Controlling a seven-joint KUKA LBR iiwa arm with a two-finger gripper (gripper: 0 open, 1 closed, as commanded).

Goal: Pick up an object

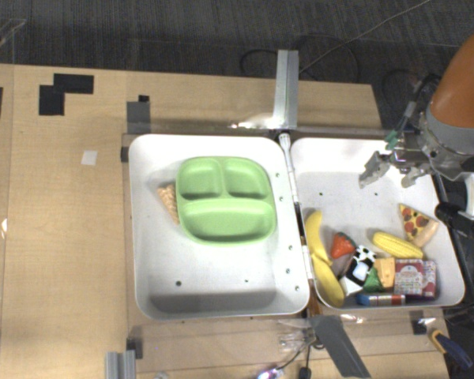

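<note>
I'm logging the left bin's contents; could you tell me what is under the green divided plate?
A tan, textured item pokes out from beneath the green plate's left edge. Most of it is covered, so I cannot identify it, nor see anything else underneath.

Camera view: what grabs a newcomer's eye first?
The light green divided plastic plate sits in the middle of the left white bin. Bright toy food, including a yellow banana, crowds the right white bin at its near end, with the two-finger gripper above its bare far end.
</note>
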